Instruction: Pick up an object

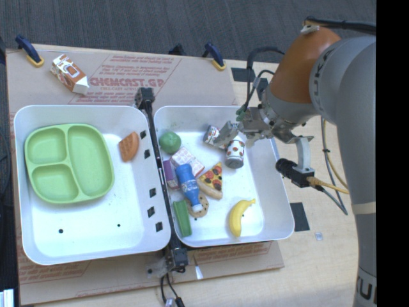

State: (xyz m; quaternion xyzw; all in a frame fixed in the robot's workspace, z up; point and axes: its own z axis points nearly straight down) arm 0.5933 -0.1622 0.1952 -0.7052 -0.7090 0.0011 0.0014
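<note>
While the jaws [238, 132], grip state unclear, hover at the right bin's [278, 204] far rim, the banana [239, 215] lies apart.

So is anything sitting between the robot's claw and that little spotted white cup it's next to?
Nothing visible does. The gripper sits at the upper part of the right bin, right over the spotted cup and beside a crumpled silver piece. The pizza slice and banana lie lower down, out of the way.
</note>
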